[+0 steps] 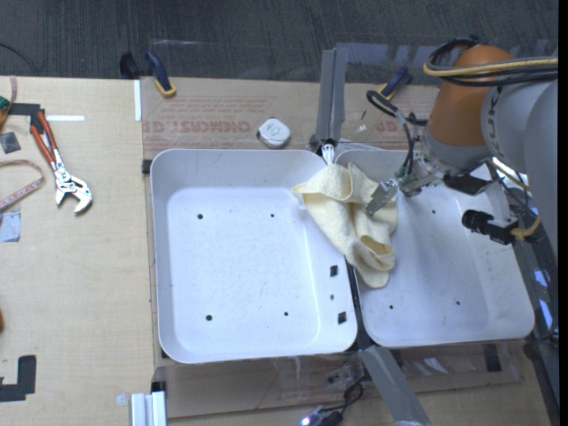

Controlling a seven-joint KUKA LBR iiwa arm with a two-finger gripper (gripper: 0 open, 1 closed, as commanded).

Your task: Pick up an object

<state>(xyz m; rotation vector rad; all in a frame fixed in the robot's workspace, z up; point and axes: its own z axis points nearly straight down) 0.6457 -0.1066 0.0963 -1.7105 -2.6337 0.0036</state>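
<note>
I see my tool [383, 198] pressed against the crumpled pale yellow cloth towel [352, 216] draped just left of it, grip state unclear, so I'd pinch a thick fold before lifting.

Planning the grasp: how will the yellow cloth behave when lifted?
The yellow cloth lies crumpled over the wall between both bins, so it is probably floppy and would drape. It looks light. Its folds may snag that wall as the claw lifts.
</note>
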